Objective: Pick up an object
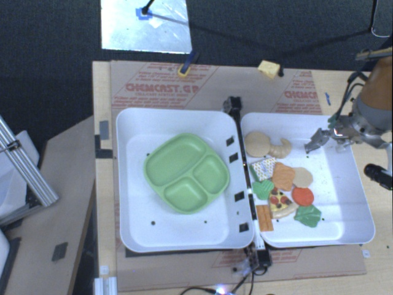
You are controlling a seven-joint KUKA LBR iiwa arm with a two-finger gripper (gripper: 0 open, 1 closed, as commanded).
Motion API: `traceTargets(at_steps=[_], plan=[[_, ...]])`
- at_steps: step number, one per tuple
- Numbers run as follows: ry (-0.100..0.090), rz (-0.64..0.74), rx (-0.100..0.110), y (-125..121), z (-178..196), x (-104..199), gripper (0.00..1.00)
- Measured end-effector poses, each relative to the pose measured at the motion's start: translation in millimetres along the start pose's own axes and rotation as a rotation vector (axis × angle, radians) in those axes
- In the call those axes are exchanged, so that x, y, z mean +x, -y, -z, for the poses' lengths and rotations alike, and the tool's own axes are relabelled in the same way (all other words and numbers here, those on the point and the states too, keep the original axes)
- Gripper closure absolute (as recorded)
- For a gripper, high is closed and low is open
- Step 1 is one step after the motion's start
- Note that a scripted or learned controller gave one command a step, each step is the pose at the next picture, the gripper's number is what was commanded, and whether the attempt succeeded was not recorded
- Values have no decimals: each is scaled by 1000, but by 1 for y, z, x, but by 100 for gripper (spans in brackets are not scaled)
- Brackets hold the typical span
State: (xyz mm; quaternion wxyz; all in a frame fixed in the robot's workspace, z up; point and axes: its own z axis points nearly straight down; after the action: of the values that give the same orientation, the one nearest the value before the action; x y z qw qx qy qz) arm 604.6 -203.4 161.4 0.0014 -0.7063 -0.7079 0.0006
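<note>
Several toy food pieces lie in the left half of the right bin (pixel 350 189). Among them are a round tan cookie (pixel 257 144), a croissant (pixel 282 147), a red tomato slice (pixel 303 196), a pizza slice (pixel 281 204) and a green leaf (pixel 309 216). My gripper (pixel 315 142) hangs over the bin's upper right part, to the right of the croissant and apart from it. Nothing shows in its grasp. The arm's orange band (pixel 378 83) is at the right edge.
The left bin (pixel 132 220) holds a green divided plate (pixel 186 173). A black divider (pixel 241 171) with clips runs between the bins. A yellow block (pixel 268 69) and a yellow-blue tool (pixel 186 66) lie on the cardboard behind the bins. Bare white floor lies in the right bin's right half.
</note>
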Motion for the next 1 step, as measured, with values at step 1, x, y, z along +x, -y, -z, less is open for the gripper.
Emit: traceTargets(at_steps=[1], plan=[[1,3,-1,-5,-47,8,0]])
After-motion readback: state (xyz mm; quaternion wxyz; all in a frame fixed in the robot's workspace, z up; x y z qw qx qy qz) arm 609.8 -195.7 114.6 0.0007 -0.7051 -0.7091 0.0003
